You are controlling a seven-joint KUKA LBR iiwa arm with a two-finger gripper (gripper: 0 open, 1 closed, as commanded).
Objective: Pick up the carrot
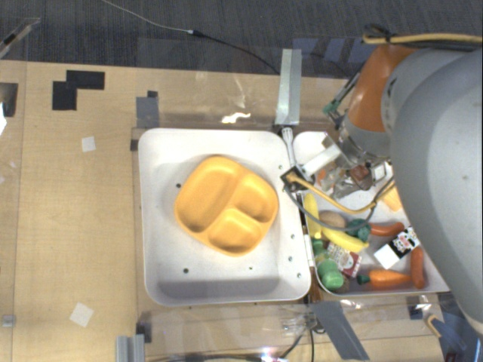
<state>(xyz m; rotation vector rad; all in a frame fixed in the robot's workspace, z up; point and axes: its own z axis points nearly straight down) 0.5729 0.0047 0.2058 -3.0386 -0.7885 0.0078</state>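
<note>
A: Start on the left. What sits in the left bin?

B: A yellow divided plate, alone in the middle of it, three compartments and nothing in them. I take it for a drop spot kept apart from the clutter, though that is my reading.

A: And the right bin?

B: Crowded. A banana runs down its left side, a green vegetable lies near the front corner, and a small white box sits further right. The toys lie heaped and touching, as if tipped in loosely.

A: Where is the carrot?

B: An orange carrot lies flat along the front edge of the right bin, just beside the green vegetable. Other orange pieces lie near it: one behind the white box, one at the far right.

A: The gripper?

B: The gripper hangs over the back half of the right bin, well apart from the front carrot. Wiring and the arm's bulk muddle it; I cannot tell whether it is spread or closed, and I see nothing held.
</note>
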